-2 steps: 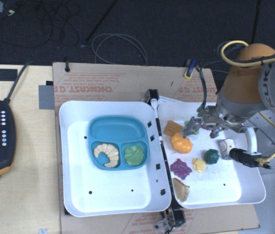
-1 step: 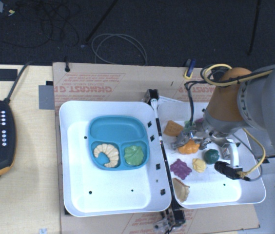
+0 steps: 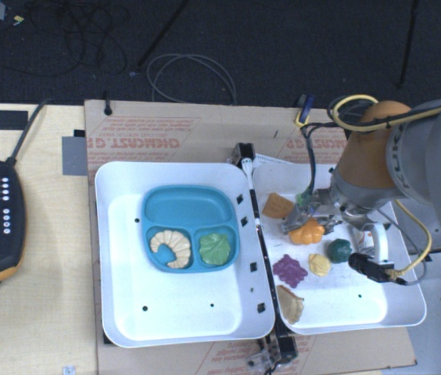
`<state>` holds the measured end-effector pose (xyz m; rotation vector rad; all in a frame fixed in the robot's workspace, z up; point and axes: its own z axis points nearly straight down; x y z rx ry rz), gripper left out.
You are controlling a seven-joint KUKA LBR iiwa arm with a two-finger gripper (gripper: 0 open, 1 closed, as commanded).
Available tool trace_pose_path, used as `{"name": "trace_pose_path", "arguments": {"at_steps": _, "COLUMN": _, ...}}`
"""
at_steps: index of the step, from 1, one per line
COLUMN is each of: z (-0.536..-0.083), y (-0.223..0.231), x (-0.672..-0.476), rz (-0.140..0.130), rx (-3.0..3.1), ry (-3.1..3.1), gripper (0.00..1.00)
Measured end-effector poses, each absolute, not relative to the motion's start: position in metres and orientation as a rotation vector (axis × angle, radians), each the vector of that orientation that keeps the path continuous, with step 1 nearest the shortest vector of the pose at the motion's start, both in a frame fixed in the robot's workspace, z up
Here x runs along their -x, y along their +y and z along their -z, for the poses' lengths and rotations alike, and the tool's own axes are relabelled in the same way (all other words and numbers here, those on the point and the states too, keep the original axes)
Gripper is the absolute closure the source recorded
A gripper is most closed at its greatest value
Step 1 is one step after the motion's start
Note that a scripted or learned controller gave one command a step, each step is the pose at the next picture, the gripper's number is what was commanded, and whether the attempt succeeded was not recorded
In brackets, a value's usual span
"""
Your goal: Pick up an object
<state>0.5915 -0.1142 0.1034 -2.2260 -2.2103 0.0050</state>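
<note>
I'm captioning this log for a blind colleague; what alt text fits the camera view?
A grey arm's gripper sits low over an orange toy in the right bin, among small toy foods. The left bin holds a blue divided tray with a croissant and green item.

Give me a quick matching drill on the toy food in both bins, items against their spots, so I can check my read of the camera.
Items:
1. croissant
2. green lettuce piece
3. purple piece
4. orange pepper

Spots:
A. right bin, near the divider
B. blue tray, lower right compartment
C. right bin, beside the gripper
D. blue tray, lower left compartment

Pairs: 1-D, 2-B, 3-A, 4-C
</note>
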Motion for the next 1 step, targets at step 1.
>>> {"name": "trace_pose_path", "arguments": {"at_steps": 1, "z": -0.1922, "y": -0.0611, "x": -0.5866, "rz": 0.005, "rx": 2.217, "ry": -2.227, "gripper": 1.0}}
